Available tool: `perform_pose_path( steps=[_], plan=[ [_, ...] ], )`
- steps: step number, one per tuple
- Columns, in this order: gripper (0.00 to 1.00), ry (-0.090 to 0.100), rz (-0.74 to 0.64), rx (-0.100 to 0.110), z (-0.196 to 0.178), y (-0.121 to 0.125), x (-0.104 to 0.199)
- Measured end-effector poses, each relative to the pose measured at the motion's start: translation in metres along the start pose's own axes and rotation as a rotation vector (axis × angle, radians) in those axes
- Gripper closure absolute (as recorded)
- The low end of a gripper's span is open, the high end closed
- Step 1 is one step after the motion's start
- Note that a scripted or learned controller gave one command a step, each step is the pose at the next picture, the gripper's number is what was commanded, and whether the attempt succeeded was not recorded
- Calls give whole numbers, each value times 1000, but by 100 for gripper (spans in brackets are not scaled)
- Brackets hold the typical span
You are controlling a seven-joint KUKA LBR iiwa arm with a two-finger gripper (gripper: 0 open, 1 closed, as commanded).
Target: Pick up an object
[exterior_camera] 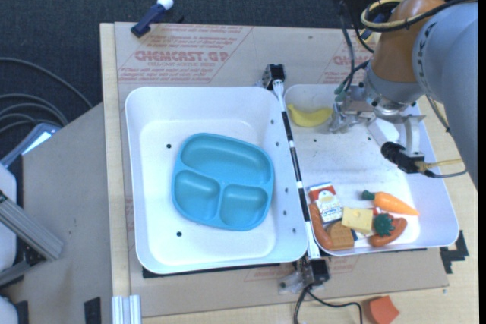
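Right now my gripper sits low in the right bin, just beside the yellow banana. Whether it is clenched or released, I cannot tell.

Grey arm enters from the right, bent downward — orange band above the wrist. Tool hangs low, pointing down and leftward; finger spacing not discernible from here.

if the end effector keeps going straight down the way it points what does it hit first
Most likely the bare floor of the right bin, just right of the banana. The end effector hangs close beside the banana, but depth is unclear from above.
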State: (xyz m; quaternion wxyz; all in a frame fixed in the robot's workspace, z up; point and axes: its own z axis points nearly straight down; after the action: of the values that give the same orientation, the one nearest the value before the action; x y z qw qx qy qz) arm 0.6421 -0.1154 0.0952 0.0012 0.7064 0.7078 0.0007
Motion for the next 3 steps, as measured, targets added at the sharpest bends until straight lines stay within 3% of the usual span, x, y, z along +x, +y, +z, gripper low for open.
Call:
perform_pose_path(
  steps=[1, 2, 3],
  plan=[
    [100, -2, 2, 0, -93, 19, -89],
    [0, 0, 2, 2, -92, 19, -88],
    [0, 1, 2, 4, 11, -57, -30]
  ],
)
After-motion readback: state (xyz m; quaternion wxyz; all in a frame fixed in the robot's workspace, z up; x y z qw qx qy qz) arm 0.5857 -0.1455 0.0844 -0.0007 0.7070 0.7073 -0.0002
